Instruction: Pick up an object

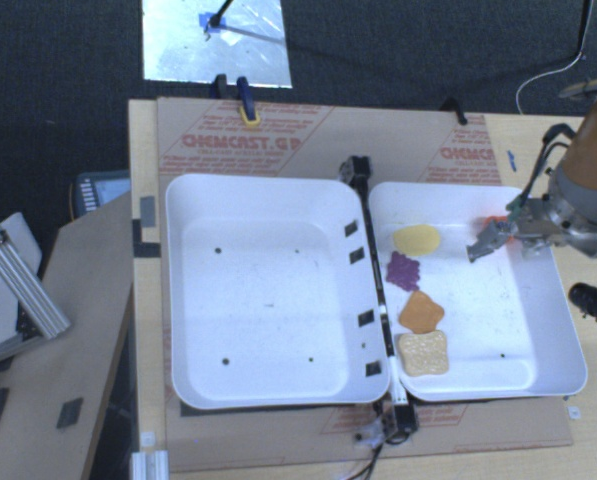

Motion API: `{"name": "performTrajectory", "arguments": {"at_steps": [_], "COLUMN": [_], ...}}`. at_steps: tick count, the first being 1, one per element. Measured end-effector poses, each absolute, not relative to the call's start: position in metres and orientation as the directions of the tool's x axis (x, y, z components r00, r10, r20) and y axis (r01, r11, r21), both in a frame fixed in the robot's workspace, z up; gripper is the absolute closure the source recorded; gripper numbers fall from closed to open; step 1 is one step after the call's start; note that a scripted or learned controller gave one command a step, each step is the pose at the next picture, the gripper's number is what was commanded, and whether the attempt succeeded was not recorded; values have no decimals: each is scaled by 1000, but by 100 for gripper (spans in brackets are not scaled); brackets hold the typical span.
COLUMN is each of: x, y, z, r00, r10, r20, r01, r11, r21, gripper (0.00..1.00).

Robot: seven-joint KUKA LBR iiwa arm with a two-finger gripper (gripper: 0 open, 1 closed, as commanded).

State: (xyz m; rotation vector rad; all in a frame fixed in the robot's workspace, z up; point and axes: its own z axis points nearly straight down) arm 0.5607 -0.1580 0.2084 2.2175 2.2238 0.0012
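In the right bin [548, 358], along its left side, lie a yellow oval piece [418, 239], a purple bunch-shaped piece [403, 269], an orange piece [421, 312] and a tan bread-like slice [423, 353]. My gripper [486, 240] hangs over the upper middle of that bin, right of the yellow piece and apart from it. A small orange-red patch [494, 222] sits against the gripper's top side; I cannot tell whether it is an object or part of the tool.
The left bin [193, 268] adjoins the right one along a black-clipped divider [373, 268]. The arm's grey body and orange band [590, 158] stand over the right bin's far right edge. Cables trail at the upper right.
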Motion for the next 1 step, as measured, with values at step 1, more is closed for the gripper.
{"name": "performTrajectory", "arguments": {"at_steps": [1], "x": [660], "y": [-186], "z": [328], "r00": [-7], "r10": [1000], "r20": [-8], "r01": [1000], "r11": [7], "r21": [22], "gripper": [0]}}
